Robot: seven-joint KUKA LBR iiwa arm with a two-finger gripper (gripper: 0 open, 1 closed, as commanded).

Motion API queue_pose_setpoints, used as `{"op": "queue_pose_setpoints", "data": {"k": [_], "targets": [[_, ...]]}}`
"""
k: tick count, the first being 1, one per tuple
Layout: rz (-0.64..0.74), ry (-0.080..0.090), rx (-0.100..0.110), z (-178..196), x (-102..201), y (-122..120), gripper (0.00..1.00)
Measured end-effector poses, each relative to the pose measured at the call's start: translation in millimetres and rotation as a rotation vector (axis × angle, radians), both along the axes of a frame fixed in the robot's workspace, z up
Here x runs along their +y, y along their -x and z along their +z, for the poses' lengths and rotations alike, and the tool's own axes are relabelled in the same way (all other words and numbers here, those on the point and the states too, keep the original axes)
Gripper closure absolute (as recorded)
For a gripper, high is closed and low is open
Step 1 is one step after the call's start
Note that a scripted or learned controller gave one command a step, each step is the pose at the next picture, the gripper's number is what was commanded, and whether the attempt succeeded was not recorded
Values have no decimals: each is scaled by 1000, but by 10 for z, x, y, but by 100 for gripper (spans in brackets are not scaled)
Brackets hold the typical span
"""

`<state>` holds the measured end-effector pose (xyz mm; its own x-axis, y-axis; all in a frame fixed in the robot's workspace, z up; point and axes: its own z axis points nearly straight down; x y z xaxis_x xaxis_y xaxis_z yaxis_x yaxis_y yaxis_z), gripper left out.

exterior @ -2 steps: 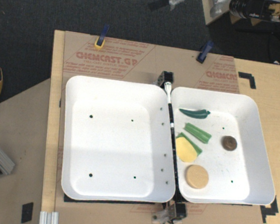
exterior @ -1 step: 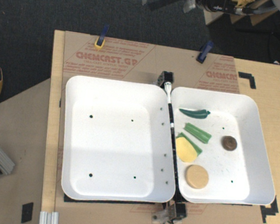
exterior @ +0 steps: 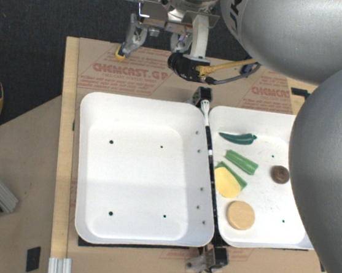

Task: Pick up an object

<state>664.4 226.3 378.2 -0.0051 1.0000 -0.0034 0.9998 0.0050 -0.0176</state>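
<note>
Jaws (exterior: 160, 45) hover past the bins — five objects in right bin (exterior: 270, 234).

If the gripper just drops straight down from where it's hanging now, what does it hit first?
Most likely the bare brown board behind the left bin. The gripper hangs above the bench's far edge, short of both bins and away from the objects in the right bin. Depth is hard to judge from this slant.

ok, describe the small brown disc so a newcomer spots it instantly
Look in the right-hand shallow white bin, at its right side beside the grey arm. The small dark brown round disc lies apart from the rest; it is darker and smaller than the tan round disc lower down.
</note>
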Motion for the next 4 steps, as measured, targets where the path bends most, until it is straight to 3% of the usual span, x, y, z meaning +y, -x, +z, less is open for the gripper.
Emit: {"op": "queue_pose_setpoints", "data": {"k": [1, 2, 3, 4], "targets": [[-2, -5, -22, 230, -20, -21, 100], [1, -12, -33, 1686, -8, 942, 100], [-1, -4, -14, 1577, -16, 1517, 100], [-2, -4, -18, 1679, -8, 1489, 100]]}}
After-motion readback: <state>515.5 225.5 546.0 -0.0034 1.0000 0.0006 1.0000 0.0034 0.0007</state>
